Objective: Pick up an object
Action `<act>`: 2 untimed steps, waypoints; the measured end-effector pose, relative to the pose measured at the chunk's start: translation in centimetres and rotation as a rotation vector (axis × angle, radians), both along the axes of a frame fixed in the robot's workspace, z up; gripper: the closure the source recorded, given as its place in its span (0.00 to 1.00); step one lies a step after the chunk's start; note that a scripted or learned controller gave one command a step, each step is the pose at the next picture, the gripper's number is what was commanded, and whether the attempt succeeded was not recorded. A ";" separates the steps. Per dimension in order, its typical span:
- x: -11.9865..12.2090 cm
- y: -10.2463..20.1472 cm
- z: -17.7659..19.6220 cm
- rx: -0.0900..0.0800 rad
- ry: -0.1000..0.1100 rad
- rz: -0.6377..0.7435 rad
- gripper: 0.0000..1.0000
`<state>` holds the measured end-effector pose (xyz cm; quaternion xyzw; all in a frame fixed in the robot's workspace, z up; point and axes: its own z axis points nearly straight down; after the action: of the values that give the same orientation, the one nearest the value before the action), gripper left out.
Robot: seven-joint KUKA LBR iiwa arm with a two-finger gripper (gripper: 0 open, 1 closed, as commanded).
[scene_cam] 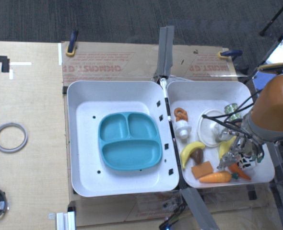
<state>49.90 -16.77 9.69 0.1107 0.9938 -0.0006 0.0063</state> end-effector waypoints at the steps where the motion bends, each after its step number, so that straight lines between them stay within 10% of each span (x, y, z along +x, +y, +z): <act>1: 0.3 0.0 1.0 -0.004 -0.010 0.003 1.00; 2: 1.1 -5.4 5.6 -0.002 0.008 0.620 1.00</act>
<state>50.98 -22.13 15.30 -0.1977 0.9803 -0.0002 0.0025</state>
